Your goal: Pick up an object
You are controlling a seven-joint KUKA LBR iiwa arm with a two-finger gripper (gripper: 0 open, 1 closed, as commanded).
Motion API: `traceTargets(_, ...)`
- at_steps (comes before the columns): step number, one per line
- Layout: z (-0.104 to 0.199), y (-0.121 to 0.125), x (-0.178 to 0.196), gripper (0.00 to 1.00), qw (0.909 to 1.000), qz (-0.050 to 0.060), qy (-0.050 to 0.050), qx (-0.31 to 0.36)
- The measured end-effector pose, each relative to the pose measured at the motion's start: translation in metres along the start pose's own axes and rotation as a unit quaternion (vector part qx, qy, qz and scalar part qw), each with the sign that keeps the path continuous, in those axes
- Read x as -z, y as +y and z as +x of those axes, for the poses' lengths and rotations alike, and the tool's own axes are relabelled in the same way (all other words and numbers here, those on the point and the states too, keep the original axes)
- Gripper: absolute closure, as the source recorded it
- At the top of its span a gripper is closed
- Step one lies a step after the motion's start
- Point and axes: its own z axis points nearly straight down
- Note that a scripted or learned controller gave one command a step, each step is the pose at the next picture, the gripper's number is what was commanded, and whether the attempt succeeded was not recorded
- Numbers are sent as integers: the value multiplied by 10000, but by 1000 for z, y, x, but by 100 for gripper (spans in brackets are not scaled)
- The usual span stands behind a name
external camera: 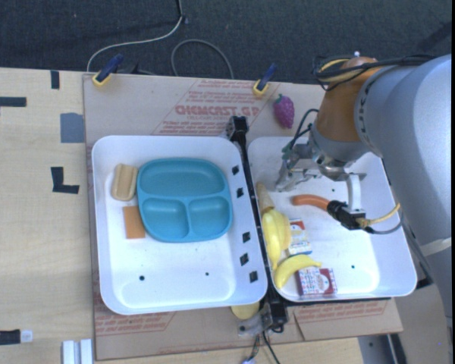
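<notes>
My gripper (287, 174) hangs low over the back left part of the right bin (379, 180), under the orange band of the wrist. An orange carrot-like piece (312, 201) lies just to its right, apart from it. A tan piece (264, 197) rests by the divider, a little in front of the gripper. Nearer the front lie a yellow banana (275, 232), a second banana (292, 266), a small printed card (299, 238) and a red and white packet (316, 281). I see nothing held.
The left bin (174, 283) holds a blue divided plate (186, 199), a tan bread slice (123, 181) and an orange block (133, 222). A purple grape bunch (283, 111) lies on the board behind the right bin. The arm covers the right bin's far right side.
</notes>
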Motion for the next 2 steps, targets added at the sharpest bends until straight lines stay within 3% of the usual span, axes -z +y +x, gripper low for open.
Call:
traceTargets(1, -3, 0, 0, 0, 10000, -2, -28, -9)
traceTargets(2, -12, -1, -11, 0, 10000, 16, 29, 15)
